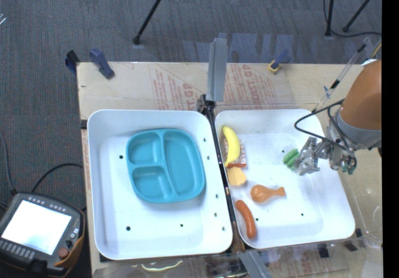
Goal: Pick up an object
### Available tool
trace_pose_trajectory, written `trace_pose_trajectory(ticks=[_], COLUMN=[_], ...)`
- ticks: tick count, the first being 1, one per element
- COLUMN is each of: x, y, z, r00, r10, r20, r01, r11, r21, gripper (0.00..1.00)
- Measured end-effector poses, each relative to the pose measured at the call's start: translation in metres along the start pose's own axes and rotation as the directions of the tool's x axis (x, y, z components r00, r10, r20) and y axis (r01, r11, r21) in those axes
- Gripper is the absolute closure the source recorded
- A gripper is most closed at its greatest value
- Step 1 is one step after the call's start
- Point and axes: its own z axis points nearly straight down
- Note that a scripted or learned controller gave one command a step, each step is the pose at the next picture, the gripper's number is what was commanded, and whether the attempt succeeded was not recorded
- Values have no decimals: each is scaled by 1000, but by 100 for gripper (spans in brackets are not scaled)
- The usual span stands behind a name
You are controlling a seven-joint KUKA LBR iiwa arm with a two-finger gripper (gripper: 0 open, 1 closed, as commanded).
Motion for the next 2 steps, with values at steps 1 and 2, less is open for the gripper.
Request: trace_pose_trajectory(ticks=[1, 2], x=[26, 45], y=[1, -2], z=[45, 43], r00=[997, 985], r10=[75, -172], r20=[-10, -6], r01=[-75, 172], r11=[997, 985], r21=[0, -2], gripper=[100, 100])
